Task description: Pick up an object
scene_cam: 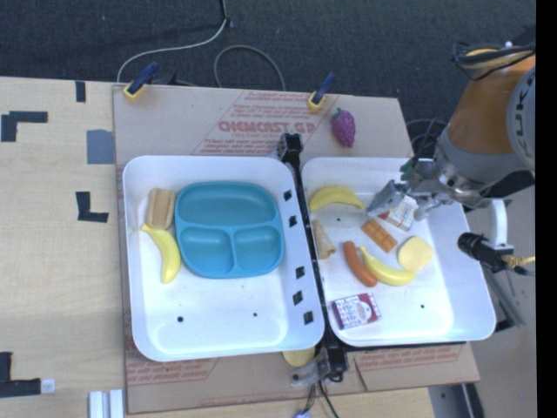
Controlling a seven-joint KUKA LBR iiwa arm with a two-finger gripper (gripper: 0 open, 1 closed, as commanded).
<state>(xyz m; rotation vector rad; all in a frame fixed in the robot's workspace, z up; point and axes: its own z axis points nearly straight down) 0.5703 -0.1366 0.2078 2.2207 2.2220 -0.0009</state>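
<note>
Packet (356, 310) by the right bin's (470, 325) front rim is untouched. Farther back, the gripper (402, 205) hangs low over the bin; its grip can't be judged. Wafer (379, 233), cheese (414, 252) and banana (387, 271) lie just beside it, unlifted.

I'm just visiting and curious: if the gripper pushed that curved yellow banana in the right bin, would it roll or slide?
The curved yellow banana would probably pivot or slide, not roll, since its bend lies flat. It looks like smooth plastic, so likely light and slippery. It touches the orange sausage-shaped toy, which would probably shift too.
</note>
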